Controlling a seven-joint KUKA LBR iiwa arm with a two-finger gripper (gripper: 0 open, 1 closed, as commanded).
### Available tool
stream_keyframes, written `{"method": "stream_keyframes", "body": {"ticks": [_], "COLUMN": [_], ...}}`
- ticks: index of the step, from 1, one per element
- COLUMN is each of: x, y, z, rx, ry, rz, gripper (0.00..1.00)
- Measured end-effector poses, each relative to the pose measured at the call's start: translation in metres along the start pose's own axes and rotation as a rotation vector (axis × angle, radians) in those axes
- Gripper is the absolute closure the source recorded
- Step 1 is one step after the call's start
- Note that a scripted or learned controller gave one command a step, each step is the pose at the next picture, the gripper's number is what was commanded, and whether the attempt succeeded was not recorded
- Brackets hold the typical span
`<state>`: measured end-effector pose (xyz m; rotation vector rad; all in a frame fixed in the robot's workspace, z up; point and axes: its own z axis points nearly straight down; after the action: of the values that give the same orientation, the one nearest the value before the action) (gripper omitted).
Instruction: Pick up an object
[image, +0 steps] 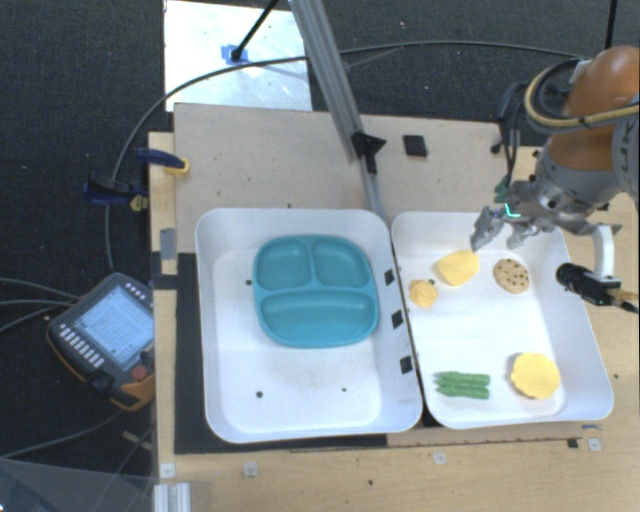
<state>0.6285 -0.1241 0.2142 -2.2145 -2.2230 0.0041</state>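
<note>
The right bin (575, 340) is crowded along its far edge: a yellow wedge (458, 268), a small yellow piece (423, 293) near the inner wall and a cookie (511, 275) lie close together, with the pincer (505, 232) hanging just above the wedge and cookie. The bin's middle is bare and gives open passage from side to side. Along the near edge, green beans (462, 384) and a round yellow piece (535, 375) lie apart, with a gap between them. In the left bin (215, 330), a blue divided plate (315, 292) takes the far middle; the near half is open floor.
</note>
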Motion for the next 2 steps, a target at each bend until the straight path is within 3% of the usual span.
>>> {"method": "stream_keyframes", "body": {"ticks": [1, 2], "x": [0.0, 0.004], "y": [0.002, 0.008], "z": [-0.003, 0.055], "rx": [-0.007, -0.006], "ry": [-0.001, -0.002], "rz": [-0.001, -0.003], "gripper": [0.0, 0.0]}}
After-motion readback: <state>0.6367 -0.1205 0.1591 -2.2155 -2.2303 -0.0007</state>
